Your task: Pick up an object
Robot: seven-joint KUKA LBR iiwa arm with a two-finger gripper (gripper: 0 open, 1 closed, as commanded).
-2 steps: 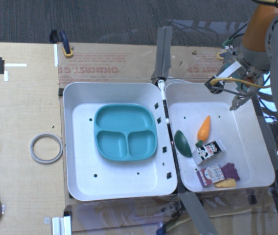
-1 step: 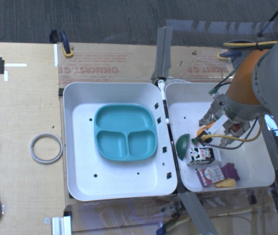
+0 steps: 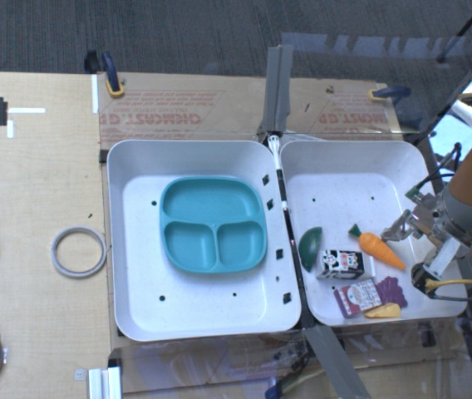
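A pale wooden bench (image 3: pixel 36 214) carries two shallow white bins side by side, with dark ribbed flooring beyond its far edge. The left bin (image 3: pixel 128 248) holds a teal divided plate (image 3: pixel 214 224). In the right bin (image 3: pixel 344 173), a toy carrot (image 3: pixel 382 250) lies toward the right wall, beside a small milk carton (image 3: pixel 341 263), a green leaf-shaped piece (image 3: pixel 310 246) and a purple packet (image 3: pixel 369 293). The gripper (image 3: pixel 423 239) hangs just right of the carrot, over the bin's right edge; whether it is open or closed cannot be told

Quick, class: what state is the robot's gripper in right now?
Gripper: cannot be told; it sits beside the carrot, nothing seen held.
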